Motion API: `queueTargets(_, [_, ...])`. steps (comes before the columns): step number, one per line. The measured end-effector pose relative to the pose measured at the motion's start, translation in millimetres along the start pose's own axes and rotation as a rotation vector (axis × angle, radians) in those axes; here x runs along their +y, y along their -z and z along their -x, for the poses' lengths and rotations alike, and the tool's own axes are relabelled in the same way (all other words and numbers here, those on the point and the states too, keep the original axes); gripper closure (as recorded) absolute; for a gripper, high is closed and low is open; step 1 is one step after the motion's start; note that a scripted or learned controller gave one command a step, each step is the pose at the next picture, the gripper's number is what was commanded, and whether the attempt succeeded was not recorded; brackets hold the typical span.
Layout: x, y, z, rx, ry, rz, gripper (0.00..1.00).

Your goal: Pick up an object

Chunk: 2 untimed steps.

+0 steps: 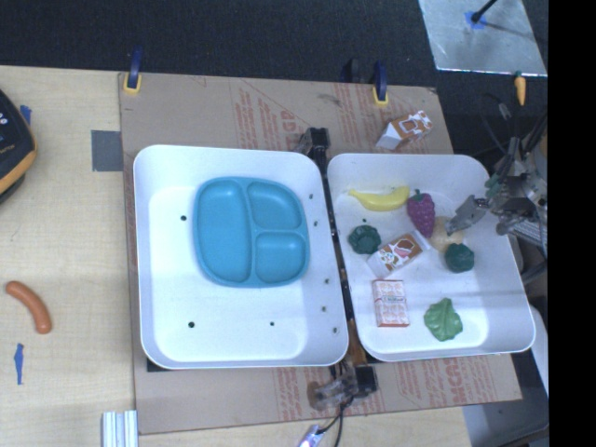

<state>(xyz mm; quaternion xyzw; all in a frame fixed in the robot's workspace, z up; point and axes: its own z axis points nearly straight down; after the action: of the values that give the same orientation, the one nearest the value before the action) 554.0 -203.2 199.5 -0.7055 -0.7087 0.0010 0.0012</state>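
Note:
The right bin (503, 329) holds a yellow banana (379, 197), purple grapes (421, 212), a dark green vegetable (364, 239), a small brown-and-white carton (398, 252), a red-and-white box (390, 303), a light green leafy piece (443, 319) and a dark green round piece (458, 257). My gripper (466, 216) hangs over the bin's right side, just right of the grapes and above the dark green round piece. A small tan bit (438, 240) lies just below and left of it. I see nothing held in the gripper.
The left bin (158, 277) holds a blue divided plate (251, 231). A second small carton (405, 129) lies on the cardboard behind the right bin. An orange sausage (30, 305) lies on the bench at far left. A black-and-yellow device (11, 142) sits at the left edge.

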Motion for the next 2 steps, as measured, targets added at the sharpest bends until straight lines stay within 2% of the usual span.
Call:
queueTargets(1, [43, -97, 2, -0.001, 0.003, -0.001, 0.0])
queueTargets(2, [83, -107, -27, 0.0, 0.001, 0.001, 0.0])
